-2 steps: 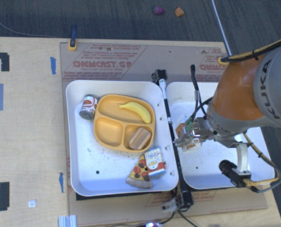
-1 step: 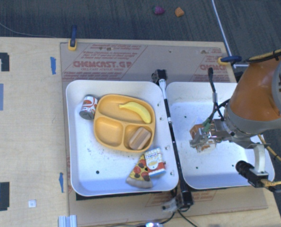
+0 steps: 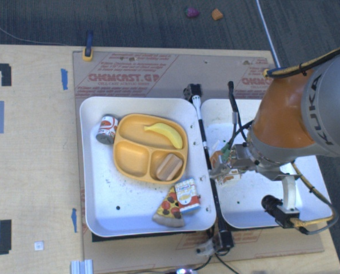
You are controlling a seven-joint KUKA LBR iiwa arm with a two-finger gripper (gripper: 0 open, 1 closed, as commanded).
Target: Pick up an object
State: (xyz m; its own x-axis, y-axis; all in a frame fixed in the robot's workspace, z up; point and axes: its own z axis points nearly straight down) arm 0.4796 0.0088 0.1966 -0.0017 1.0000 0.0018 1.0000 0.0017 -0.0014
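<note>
Two toys lie nearest the camera, in the near right corner of the left bin: a pizza slice flat on the floor of the bin, and a small carton touching it on its far right side. Just beyond them sits a yellow divided plate, taking up the middle of that bin. Its near left compartment is bare, its small near right compartment holds a brown bun-like piece, and its long far compartment holds a banana. A red and white can lies on its side against the plate's far left edge.

In the right bin, the gripper hangs low at the left wall, close to the divide between the bins. Whether it is spread or pressed together cannot be told from this angle. A small orange and white thing shows right by it, and it is unclear whether that thing is pinched or merely lies beside it. The arm's orange band covers much of that bin's far half.

Both bins rest on a printed cardboard sheet, with a blue clamp at its far left corner. Farther off, on the dark carpet, a purple bit and an orange bit lie near each other.
</note>
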